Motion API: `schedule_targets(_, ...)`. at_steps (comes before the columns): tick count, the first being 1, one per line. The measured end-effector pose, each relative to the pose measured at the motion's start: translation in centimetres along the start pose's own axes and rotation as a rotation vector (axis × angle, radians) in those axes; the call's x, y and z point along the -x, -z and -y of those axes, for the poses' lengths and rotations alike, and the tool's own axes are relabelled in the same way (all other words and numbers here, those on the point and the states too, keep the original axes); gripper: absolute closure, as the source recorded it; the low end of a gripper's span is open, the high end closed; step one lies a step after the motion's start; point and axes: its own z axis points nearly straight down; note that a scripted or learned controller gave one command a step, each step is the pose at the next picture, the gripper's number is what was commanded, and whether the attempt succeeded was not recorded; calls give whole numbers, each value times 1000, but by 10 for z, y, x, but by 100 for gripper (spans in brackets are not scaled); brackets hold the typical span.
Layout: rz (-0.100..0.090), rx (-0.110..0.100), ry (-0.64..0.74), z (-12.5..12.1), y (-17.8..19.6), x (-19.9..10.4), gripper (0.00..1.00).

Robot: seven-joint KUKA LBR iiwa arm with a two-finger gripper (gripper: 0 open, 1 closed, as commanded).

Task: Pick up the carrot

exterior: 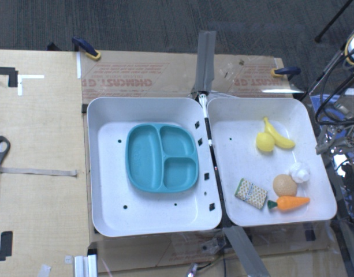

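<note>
The carrot (292, 202) is orange with a small green stub at its left end. It lies flat near the front right corner of the right bin (246, 117), pointing right toward the bin's wall. A tan round ball (284, 185) sits just behind it, touching or nearly touching it.
Also in the right bin are a green patterned packet (251, 193) left of the carrot, a small white object (300, 173), a banana (279, 136) and a lemon (265, 142). The left bin (104, 172) holds a teal divided plate (163, 157). Cables (335, 114) hang at the right edge.
</note>
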Motion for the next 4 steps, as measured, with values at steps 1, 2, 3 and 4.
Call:
schedule_targets(1, 0, 1, 234, -34, 22, -35, 100)
schedule_targets(2, -1, 5, 423, -33, -11, -32, 100)
schedule_targets(3, 0, 2, 635, -34, -15, -35, 100)
schedule_targets(4, 2, 4, 949, -18, -7, -17, 100)
